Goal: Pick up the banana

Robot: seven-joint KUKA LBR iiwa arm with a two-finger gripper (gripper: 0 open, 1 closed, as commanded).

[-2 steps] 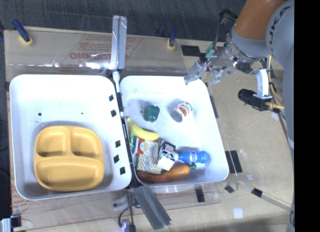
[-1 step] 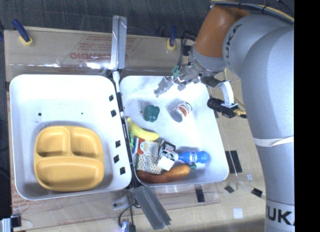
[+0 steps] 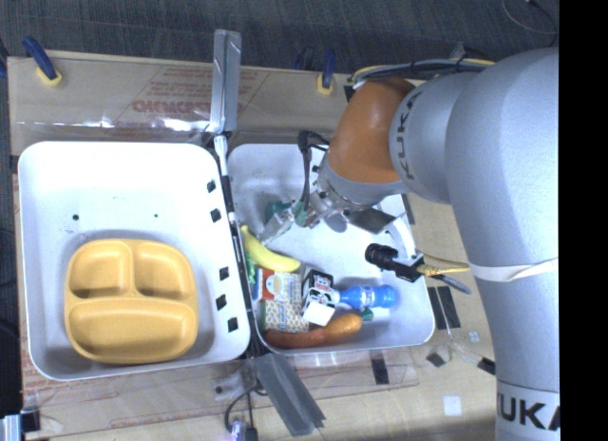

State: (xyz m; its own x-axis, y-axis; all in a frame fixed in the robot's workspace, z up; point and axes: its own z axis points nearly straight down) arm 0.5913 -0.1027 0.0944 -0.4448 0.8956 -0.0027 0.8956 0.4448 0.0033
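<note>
Gripper (image 3: 285, 219) hangs above the banana (image 3: 266, 253) in my right bin (image 3: 418, 330); I cannot tell its opening or grasp.

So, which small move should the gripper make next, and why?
Probably a short move down and toward the left, onto the banana. The gripper hangs just above its upper end in the right bin, and nothing is between its fingers.
</note>
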